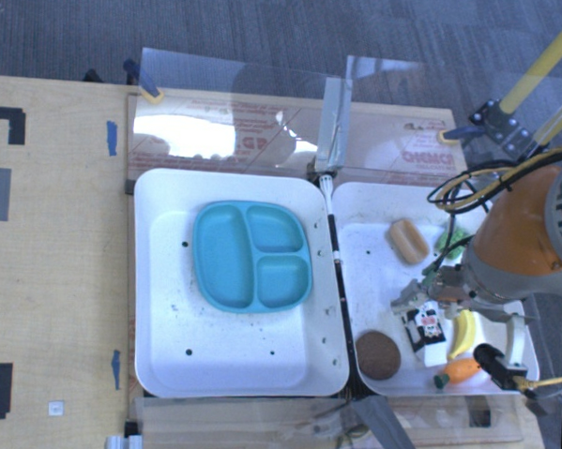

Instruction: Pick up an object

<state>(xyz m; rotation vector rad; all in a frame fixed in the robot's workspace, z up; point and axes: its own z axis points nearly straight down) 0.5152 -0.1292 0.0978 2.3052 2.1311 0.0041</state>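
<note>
A smooth turquoise divided plate (253, 256) lies in the left bin (156, 287). In the right bin (366, 247), the hand (425, 311) hangs among a tan bread roll (408, 241), a rough brown ball (378, 354), a yellow banana (462, 333) and an orange carrot (461, 371). I cannot tell its grip; the banana lies just beside it.

Blue divided plate (252, 256): smooth matt plastic. White bins (162, 335): glossy plastic. Bench (54, 254): pale wood. Rear panels (231, 108): clear glossy plastic.
</note>
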